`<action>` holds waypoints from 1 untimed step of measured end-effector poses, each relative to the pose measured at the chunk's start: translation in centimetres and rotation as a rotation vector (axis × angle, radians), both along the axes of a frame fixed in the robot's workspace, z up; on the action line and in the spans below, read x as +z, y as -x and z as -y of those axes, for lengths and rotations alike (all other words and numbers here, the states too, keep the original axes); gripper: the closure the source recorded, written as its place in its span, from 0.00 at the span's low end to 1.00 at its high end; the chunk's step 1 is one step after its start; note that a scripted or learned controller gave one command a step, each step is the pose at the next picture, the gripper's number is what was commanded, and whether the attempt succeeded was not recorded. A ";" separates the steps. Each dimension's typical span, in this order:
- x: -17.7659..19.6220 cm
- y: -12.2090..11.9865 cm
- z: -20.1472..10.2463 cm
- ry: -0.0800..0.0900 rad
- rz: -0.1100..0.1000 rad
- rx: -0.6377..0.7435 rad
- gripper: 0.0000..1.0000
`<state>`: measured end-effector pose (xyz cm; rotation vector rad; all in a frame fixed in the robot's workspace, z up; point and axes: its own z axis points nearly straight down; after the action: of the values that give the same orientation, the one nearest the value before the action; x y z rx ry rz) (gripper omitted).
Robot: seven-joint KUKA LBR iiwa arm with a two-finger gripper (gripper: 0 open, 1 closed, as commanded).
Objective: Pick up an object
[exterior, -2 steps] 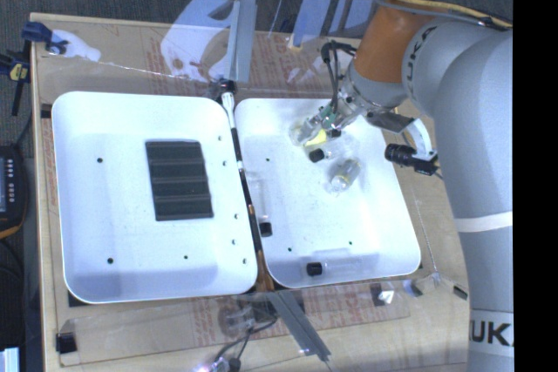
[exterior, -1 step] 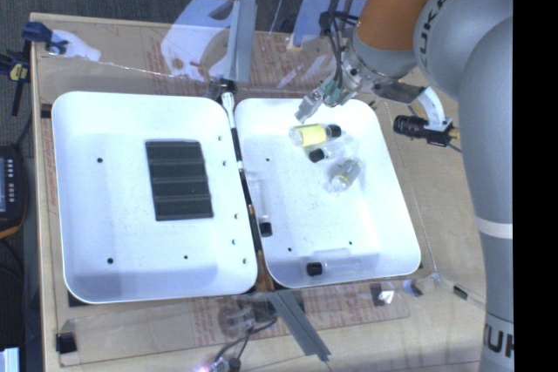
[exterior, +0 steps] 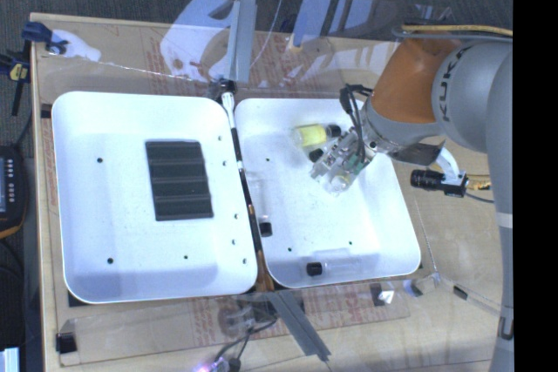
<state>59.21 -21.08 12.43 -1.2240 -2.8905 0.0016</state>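
My gripper [exterior: 336,165] is low inside the right bin [exterior: 392,231], in its upper middle part. A small yellow object [exterior: 309,135] lies just up and to the left of it, close by and possibly touching. A dark ribbed rectangular block [exterior: 179,180] lies flat in the middle of the left bin [exterior: 78,187]. A clear item with a black end [exterior: 324,266] rests by the right bin's front wall. A small dark piece [exterior: 265,228] sits by that bin's left wall.
The grey arm with its orange band [exterior: 417,83] comes in from the right over the right bin's far corner. A black cable and connector [exterior: 436,180] hang by the bin's right rim. Clear plastic sheets [exterior: 235,35] stand behind the bins.
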 end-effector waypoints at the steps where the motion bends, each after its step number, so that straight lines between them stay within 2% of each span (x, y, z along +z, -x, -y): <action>1: -3.2 -4.5 -0.1 0.001 0.003 -0.043 1.00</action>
<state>63.70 -21.00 9.25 -1.2873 -2.8660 0.0008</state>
